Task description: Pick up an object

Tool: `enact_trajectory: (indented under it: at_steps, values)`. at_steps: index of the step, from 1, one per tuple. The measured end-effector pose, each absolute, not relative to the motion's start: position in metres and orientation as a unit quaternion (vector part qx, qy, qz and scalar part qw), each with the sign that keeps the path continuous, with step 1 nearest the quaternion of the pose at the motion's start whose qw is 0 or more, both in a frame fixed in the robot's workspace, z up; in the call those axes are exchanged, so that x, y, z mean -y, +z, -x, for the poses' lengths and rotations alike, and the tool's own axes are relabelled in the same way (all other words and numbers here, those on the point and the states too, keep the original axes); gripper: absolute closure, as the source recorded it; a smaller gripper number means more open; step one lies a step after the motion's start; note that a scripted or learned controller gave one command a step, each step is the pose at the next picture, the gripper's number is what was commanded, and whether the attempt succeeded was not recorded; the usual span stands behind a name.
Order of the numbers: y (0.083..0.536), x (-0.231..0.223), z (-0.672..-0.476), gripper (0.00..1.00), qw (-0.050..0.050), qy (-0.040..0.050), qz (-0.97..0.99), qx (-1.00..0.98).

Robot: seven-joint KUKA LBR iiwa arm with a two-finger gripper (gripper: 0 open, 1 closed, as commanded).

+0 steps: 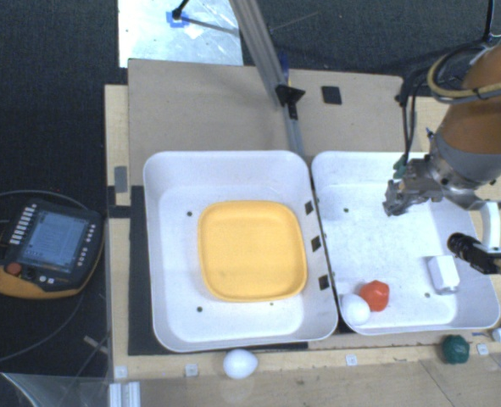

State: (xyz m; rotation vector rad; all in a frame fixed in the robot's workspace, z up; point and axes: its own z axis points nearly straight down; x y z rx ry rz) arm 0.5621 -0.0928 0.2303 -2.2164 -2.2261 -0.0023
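Red object [374, 294]: lies in the right bin [360, 244], near its 6 o'clock wall. White ball [355, 309]: just beside it at its 8 o'clock, in the bin's corner. Small white block [442, 272]: same bin, at the red object's 3 o'clock, apart from it. My pincer [400, 198]: over this bin, at the red object's 1 o'clock, well apart. I cannot tell how far it is open or whether it holds anything. Left bin [169, 227]: bears a yellow plate [252, 249]. Outside, at 6 o'clock: white egg [240, 364], green ball [454, 348].
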Motion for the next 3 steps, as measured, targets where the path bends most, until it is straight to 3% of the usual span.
enact_trajectory:
  at_steps: [3]
  values:
    - [0.245,-0.063,-0.583,1.0,0.0,-0.0009,0.705,0.709]
